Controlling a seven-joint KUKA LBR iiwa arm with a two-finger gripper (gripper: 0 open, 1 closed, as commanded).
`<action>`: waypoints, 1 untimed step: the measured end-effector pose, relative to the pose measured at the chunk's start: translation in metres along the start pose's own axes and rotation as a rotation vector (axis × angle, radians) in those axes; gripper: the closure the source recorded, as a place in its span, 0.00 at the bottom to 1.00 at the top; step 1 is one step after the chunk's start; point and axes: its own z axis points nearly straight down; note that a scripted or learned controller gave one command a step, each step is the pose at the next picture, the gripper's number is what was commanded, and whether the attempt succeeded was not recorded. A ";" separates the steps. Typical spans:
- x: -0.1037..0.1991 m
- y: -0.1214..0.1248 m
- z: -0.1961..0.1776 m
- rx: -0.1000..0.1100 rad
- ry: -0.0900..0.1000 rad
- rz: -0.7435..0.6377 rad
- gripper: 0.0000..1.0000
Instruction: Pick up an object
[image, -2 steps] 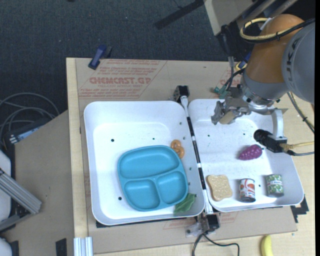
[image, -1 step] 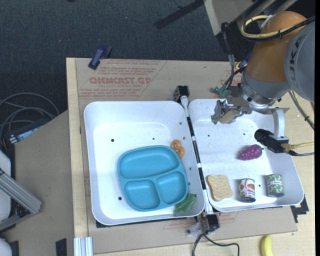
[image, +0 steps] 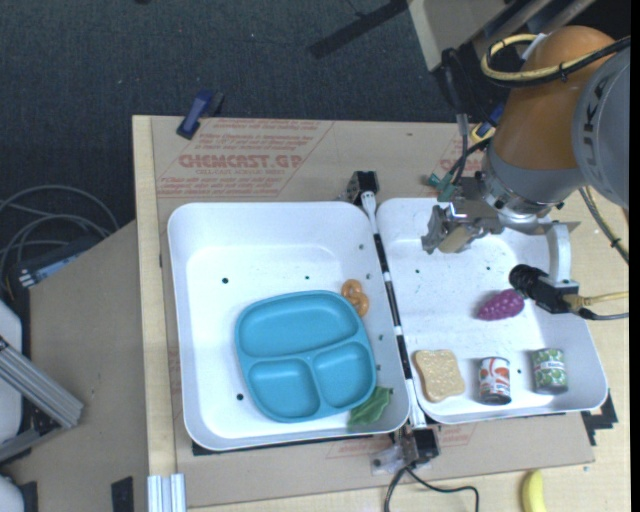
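Hovering above the right bin (image: 575, 330), the gripper (image: 447, 232) held nothing; how wide its claw stood I could not tell. Purple grapes (image: 500, 304) lay inside that bin, near its middle.

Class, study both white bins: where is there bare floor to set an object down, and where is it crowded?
Left bin: bare floor behind the blue tray, up to the far wall. Right bin: bare patch between the gripper, purple grapes and toast. Crowded: the near edge, where toast, red can and green can line up.
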 end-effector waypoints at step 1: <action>0.056 -0.008 -0.017 -0.003 0.000 -0.001 1.00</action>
